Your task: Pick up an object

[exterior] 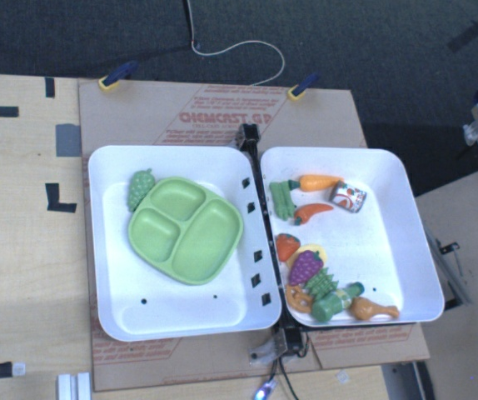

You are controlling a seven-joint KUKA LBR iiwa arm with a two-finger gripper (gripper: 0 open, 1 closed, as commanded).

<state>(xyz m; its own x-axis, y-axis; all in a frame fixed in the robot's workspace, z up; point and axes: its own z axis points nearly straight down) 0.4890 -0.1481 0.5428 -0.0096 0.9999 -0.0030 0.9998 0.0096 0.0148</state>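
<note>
Toys crowd the right-hand shallow white bin point(405, 223): a small red-and-white can point(348, 197) lies apart, just right of the orange plastic carrot point(318, 182), likely the easiest pick. Beside that bin, the left one holds a green divided plate point(186, 230). Claw state: cannot tell.

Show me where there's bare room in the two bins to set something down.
Right bin: bare floor right of the small can, down its right side. Left bin: a bare strip below the green plate. Crowded: the toy food pile by the divider.
</note>
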